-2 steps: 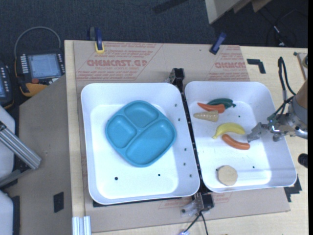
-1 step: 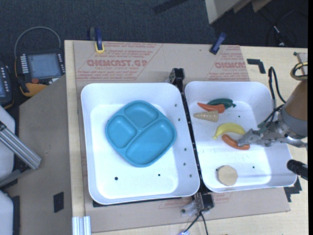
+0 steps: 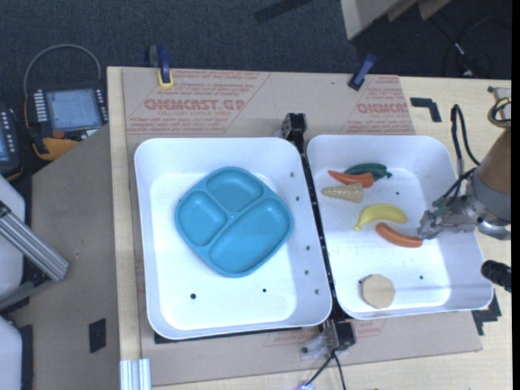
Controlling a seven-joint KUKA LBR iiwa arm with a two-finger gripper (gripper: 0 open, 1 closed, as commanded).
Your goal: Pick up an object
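The right bin (image 3: 439, 291) holds several small toy foods. A green pepper (image 3: 367, 170) lies at the back over an orange carrot (image 3: 349, 179), with a beige cone-shaped piece (image 3: 342, 192) just in front. A yellow banana (image 3: 380, 214) rests mid-bin, and an orange-red sausage (image 3: 398, 235) lies beside it. A round tan disc (image 3: 377, 291) sits near the front wall. My gripper (image 3: 428, 223) is low in the right bin, its tip right at the sausage's right end. Nothing visibly sits in its grasp.
The left bin (image 3: 162, 283) carries a blue divided plate (image 3: 234, 219) at its middle. A black clamp (image 3: 294, 124) joins the bins at the back. Cables (image 3: 459, 136) hang by the arm on the right.
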